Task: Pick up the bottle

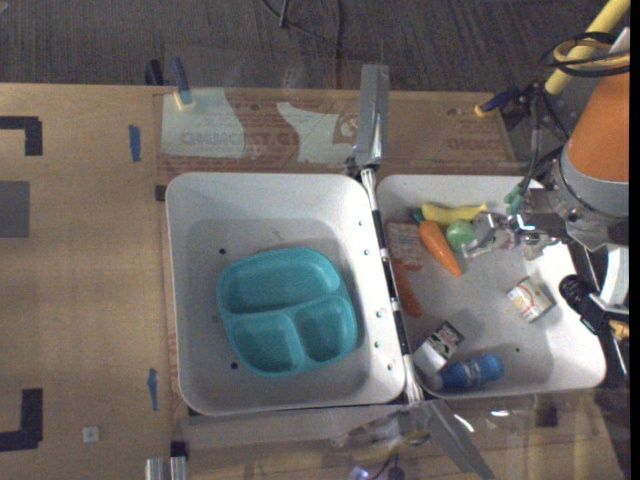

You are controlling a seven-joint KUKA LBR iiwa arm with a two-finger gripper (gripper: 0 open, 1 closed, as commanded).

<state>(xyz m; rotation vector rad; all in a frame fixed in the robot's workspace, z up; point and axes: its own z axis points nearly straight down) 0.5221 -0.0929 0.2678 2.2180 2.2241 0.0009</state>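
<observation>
The bottle is blue with a white cap end and lies on its side near the front edge of the right bin. My gripper hangs over the back of that bin, well behind the bottle and apart from it. Its metal tip sits right beside a green round item and an orange carrot. Nothing shows held in it.
A yellow banana, a reddish packet, a small black-and-white box next to the bottle and a small white carton share the right bin. The left bin holds a teal divided plate.
</observation>
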